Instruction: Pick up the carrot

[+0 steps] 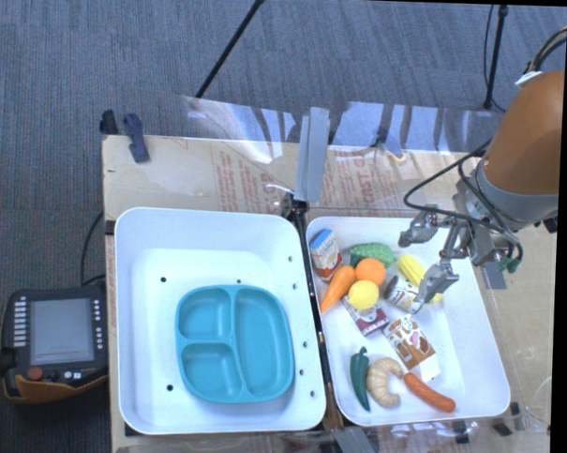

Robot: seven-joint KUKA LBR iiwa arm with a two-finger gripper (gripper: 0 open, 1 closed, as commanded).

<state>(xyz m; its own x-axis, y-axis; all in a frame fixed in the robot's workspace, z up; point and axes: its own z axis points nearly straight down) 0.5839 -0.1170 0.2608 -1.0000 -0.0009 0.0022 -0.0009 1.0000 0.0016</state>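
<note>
Carrot [337, 287]: lies slanted at the left edge of the right bin [471, 346], thick end up toward the orange, tip pointing near-left; touched by no finger.
Gripper [436, 282]: hangs over the far-right part of the right bin, right of the carrot with the orange and lemon between them; one finger [440, 277] shows, pointing down beside the corn cob (the other I can't make out, so spread or pressed together I cannot tell).
Arm [522, 137]: reaches in from the right, orange band above the grey wrist.
Near the carrot: a small jar [325, 251] just beyond it, an orange [370, 271] and a lemon [363, 294] just to its right, a green vegetable [372, 253] behind the orange.
Corn cob [411, 269]: yellow, just left of the finger.
Near end of right bin: green pepper [360, 377], croissant [386, 380], sausage [430, 392], and a small carton [411, 345] above them.
Left bin [152, 234]: holds a blue divided plate [234, 343].
Off the bench: a teach pendant [55, 339] on the carpet to the left.
</note>
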